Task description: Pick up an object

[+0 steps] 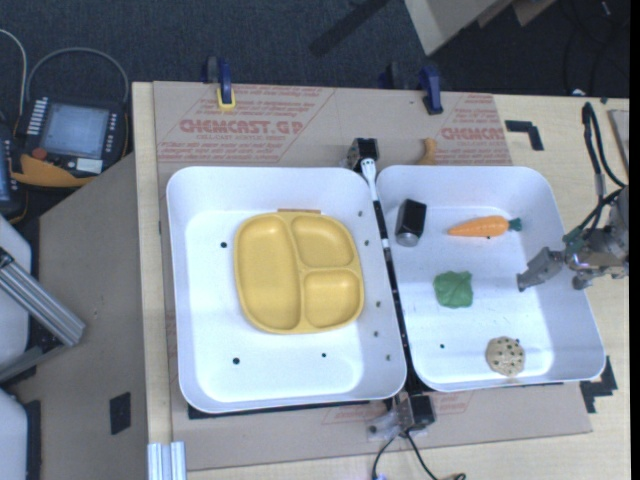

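my fingers (530, 276) hang at the far right side of the right bin (560, 368), just inside its rim, and they look parted and grasping nothing, though they are small and dim here, so that is a judgement. no object is picked yet. the nearest candidate is the green leafy toy (454, 289), a short way out ahead of my fingers toward the bin's middle; the toy carrot (480, 227) lies ahead and further up the bin, the cookie (505, 354) down toward the bin's near edge, and the small dark can (409, 222) sits far ahead by the divide between the bins. i'd go for the green toy: it has open white floor all round, so i can centre over it and descend straight. the cookie sits close to the rim. the yellow divided plate (298, 271) in the left bin (200, 358) is well apart.
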Motion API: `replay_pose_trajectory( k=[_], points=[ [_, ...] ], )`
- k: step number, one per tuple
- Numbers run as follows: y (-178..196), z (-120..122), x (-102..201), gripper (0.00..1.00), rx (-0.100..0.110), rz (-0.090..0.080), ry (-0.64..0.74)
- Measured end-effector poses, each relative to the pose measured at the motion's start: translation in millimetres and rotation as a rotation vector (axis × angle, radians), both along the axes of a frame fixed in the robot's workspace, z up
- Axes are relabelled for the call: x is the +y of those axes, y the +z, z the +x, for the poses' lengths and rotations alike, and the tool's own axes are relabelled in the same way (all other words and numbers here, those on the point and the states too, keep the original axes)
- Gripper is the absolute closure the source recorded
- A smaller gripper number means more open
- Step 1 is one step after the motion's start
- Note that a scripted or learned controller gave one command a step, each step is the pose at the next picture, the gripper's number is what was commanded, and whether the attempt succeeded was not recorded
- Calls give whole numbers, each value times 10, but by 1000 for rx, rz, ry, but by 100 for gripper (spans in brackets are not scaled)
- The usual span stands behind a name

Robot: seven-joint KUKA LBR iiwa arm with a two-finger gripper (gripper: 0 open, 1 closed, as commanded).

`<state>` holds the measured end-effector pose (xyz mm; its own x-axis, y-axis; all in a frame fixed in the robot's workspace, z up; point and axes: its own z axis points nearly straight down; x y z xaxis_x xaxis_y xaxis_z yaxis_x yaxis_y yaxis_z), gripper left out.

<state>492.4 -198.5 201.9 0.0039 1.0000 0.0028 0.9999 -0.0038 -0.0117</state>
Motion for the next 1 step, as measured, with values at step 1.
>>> replay_pose_trajectory(
  k=[1],
  points=[
    [57,30,4,0,-12,-3,4]
  ],
)
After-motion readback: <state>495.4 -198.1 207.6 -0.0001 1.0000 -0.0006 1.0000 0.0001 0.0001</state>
